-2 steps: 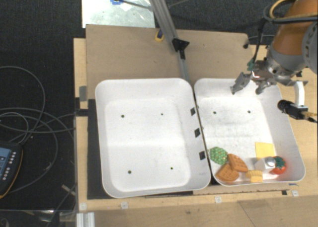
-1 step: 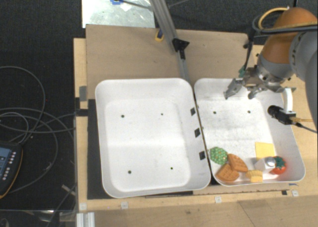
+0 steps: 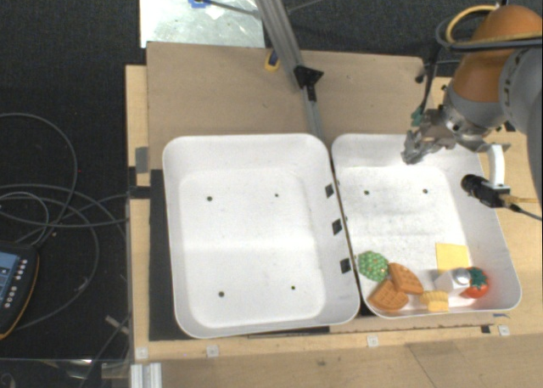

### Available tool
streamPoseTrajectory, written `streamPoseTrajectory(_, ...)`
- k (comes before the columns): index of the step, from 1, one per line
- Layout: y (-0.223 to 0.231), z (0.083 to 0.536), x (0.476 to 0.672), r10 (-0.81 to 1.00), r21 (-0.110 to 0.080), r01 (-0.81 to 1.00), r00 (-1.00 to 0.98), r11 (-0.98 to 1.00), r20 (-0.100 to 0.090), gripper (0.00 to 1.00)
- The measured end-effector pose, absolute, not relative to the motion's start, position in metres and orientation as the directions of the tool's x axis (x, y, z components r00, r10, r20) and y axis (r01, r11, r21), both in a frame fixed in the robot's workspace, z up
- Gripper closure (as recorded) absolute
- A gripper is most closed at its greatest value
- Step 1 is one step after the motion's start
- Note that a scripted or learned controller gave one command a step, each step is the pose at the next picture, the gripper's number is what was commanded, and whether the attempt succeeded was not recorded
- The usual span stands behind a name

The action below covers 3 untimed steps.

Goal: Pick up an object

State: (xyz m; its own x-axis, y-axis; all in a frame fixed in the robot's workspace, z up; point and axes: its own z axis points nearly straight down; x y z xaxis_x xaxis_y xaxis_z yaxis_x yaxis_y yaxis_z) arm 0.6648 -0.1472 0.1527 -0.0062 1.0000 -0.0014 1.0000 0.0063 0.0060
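Objects for picking: a small cluster lies along the near edge of the right-hand shallow white plastic bin (image 3: 399, 208). It holds a green leafy toy vegetable (image 3: 372, 264), two orange-brown waffle-textured pieces (image 3: 397, 286), a small yellow ridged piece (image 3: 435, 300), a flat yellow square block (image 3: 452, 255), and, at the near right corner, a grey-and-red object (image 3: 467, 281) whose form is too small to resolve. The left-hand white bin (image 3: 246, 233) adjoins it. The two-finger gripper (image 3: 416, 150) on the grey and orange arm hangs over the far edge of the right bin, towards its far right corner. Whether its tips are spread or pressed together cannot be told at this slant, and nothing is seen between them. The cluster is well apart from the gripper, across the bin's full depth towards the near edge. The yellow block probably lies nearest the gripper.
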Motion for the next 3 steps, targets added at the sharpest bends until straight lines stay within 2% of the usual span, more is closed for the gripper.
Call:
streamPoseTrajectory(1,-0.150,0.218,0.670,1.000,0.010,1.000,-0.004,0.004,-0.002,1.00)
streamPoseTrajectory(2,-0.151,0.233,0.671,1.000,0.005,1.000,-0.005,0.005,-0.001,1.00)
streamPoseTrajectory(3,-0.106,0.239,0.656,1.000,0.001,1.000,-0.009,0.009,0.001,1.00)
